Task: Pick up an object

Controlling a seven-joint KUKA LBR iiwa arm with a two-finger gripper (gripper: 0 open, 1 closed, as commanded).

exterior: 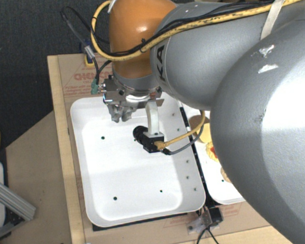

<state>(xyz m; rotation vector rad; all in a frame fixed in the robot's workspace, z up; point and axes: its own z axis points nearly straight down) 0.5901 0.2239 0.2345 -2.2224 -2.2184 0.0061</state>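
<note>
Candidate for the pick is a yellow-and-red item lying in the right-hand bin, close against the wall it shares with its neighbour and mostly hidden beneath the arm. Too little of it shows to name it. Judging by the small sliver in sight, it is probably light and easily nudged on the slick white plastic, so a grip across its narrowest part, taken from straight above, looks the safer bet; whether it is stiff or soft cannot be judged. The hand hangs over the far end of the left-hand bin, well apart from the item, below the orange band. Nothing is seen gripped in it, and whether it is open or closed cannot be told from this angle. A yellow cable loops from the wrist across the divide between the bins. Both bins sit on a brown worktop.
</note>
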